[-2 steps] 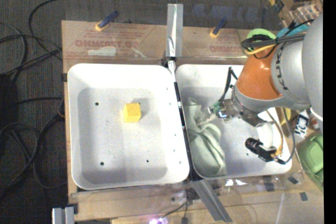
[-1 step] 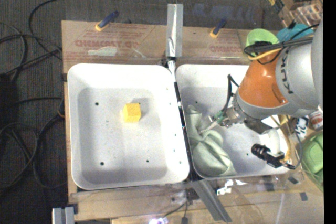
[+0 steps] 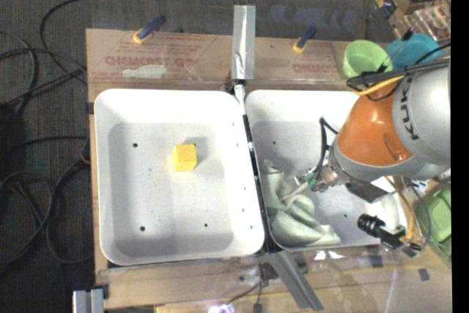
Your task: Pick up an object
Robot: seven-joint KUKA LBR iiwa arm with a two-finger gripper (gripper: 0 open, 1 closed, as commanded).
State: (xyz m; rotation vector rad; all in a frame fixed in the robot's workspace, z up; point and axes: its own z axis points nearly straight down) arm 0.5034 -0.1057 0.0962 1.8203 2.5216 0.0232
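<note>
A small yellow cube [image 3: 185, 157] lies near the middle of the left bin [image 3: 117, 223]. A crumpled pale green-grey cloth [image 3: 292, 220] sits in the front left corner of the right bin [image 3: 293, 113], against the divider. My gripper [image 3: 304, 183] reaches in from the right and points down-left onto the top of the cloth, touching or just above it. The orange band [image 3: 370, 135] of the arm hangs over the right half of that bin and hides part of its floor.
A black fitting [image 3: 377, 225] sits at the right bin's front right. Green bowls [image 3: 366, 59] and a blue object [image 3: 418, 48] stand behind the arm. Two clamps [image 3: 149, 28] hold the board at the back. Cables [image 3: 44, 62] lie on the floor at left.
</note>
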